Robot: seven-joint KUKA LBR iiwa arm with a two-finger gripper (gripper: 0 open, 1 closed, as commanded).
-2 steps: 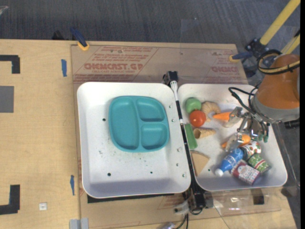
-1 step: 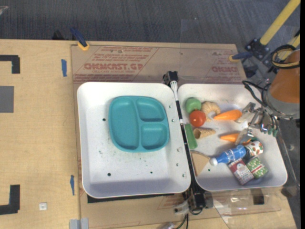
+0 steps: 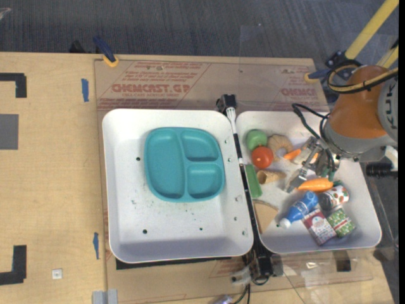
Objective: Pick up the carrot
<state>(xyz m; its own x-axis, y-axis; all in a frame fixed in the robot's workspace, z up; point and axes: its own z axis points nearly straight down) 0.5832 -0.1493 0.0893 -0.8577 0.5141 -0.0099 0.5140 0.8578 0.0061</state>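
Note:
The carrot [image 3: 314,184], a short orange oblong, lies across the middle of the right bin [image 3: 370,230], pointing left to right. My gripper [image 3: 311,175] reaches in from the right, under the arm's orange band, and hangs right over the carrot, its tip at the carrot's upper edge. Whether it touches the carrot or stands just above it is unclear from this slant.
Around the carrot crowd a blue bottle [image 3: 300,208], a red tomato [image 3: 262,157], a green item [image 3: 256,137], a beige lump [image 3: 279,145], a small orange piece [image 3: 292,154] and small packets [image 3: 329,223]. The left bin [image 3: 126,227] holds a teal divided plate [image 3: 185,163].

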